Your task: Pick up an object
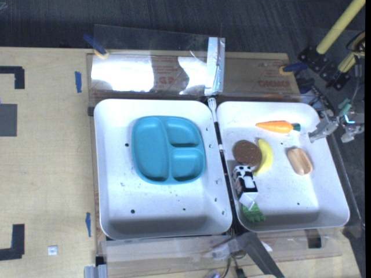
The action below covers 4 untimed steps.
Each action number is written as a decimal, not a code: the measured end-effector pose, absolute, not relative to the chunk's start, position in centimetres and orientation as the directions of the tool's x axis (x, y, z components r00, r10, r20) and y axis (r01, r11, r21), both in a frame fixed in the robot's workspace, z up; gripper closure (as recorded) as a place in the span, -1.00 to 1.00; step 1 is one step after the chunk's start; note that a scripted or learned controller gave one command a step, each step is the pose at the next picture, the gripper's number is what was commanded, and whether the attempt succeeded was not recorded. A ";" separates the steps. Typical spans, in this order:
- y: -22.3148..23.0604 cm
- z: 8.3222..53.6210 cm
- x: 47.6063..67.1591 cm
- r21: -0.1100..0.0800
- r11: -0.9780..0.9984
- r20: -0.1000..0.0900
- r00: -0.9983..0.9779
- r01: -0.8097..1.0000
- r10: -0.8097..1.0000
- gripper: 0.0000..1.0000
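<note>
The right bin (290, 204) holds several toy foods. An orange carrot (276, 127) lies near the back, with a brown round patty (247, 152) and a yellow banana (265, 157) in front of it. A tan bread roll (299, 160) sits to the right. A black-and-white carton (246, 180) and a green leafy piece (253, 214) lie along the left wall. My gripper (330, 127) hangs over the bin's back right rim, right of the carrot, with nothing seen in it.
The left bin (116, 207) carries a blue divided plate (168, 149). A clear plastic sheet (153, 68) stands behind the bins. Cables and a yellow rod (342, 19) crowd the back right corner. Wooden bench surface (40, 155) stretches to the left.
</note>
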State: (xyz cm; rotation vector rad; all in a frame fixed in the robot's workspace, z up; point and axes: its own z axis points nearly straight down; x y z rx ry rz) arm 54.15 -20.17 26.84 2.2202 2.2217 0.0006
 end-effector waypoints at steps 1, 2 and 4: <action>-14.3 16.3 56.8 -0.009 -0.010 0.003 0.011 1.000 1.000 -1.00; -13.5 9.2 59.6 0.011 0.211 -0.004 -0.211 0.977 0.977 -1.00; -6.7 22.5 64.8 0.014 0.153 -0.001 -0.153 0.988 0.988 1.00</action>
